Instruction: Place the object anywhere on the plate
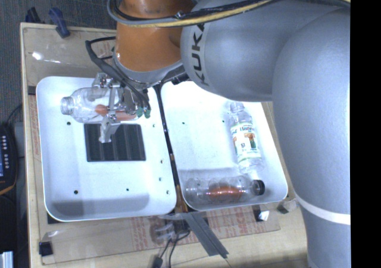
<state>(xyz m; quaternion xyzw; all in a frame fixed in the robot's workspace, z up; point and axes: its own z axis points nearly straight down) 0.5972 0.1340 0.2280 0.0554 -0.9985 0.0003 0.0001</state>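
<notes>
A black ribbed rectangular plate (116, 143) lies flat in the left bin (65, 189). A clear plastic bottle (82, 103) with an orange patch hangs on its side just behind the plate's far edge, neck pointing left. My gripper (114, 113) reaches down from the orange wrist band and is shut on the bottle's right half. One metal finger (106, 130) shows in front of the bottle, over the plate's back left corner. The bottle's right end is hidden behind the gripper.
The right bin (202, 142) holds two more clear bottles: one with a white and orange label (246, 139) along its right side, and one lying across the front wall (223, 189). The big grey arm covers the view's right and top.
</notes>
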